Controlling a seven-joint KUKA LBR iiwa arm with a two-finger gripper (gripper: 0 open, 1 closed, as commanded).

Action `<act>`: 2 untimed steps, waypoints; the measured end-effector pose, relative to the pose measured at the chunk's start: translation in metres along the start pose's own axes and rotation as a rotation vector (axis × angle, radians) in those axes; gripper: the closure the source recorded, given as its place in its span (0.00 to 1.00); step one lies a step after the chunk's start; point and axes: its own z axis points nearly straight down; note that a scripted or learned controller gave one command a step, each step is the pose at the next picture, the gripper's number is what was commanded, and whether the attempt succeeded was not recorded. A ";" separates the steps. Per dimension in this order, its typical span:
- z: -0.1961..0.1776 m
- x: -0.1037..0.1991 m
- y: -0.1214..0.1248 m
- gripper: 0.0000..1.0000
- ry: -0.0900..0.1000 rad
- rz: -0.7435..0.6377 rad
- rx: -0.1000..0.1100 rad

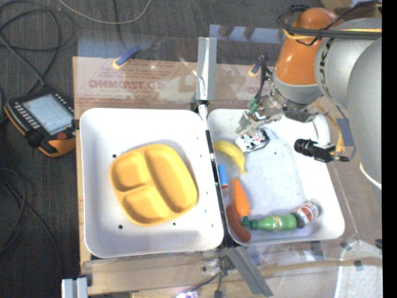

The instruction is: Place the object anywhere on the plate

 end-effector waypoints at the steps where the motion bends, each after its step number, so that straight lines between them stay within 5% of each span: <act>1: -0.054 -0.021 -0.051 1.00 0.002 0.187 0.000; 2: 0.062 -0.062 0.015 1.00 -0.003 0.211 -0.010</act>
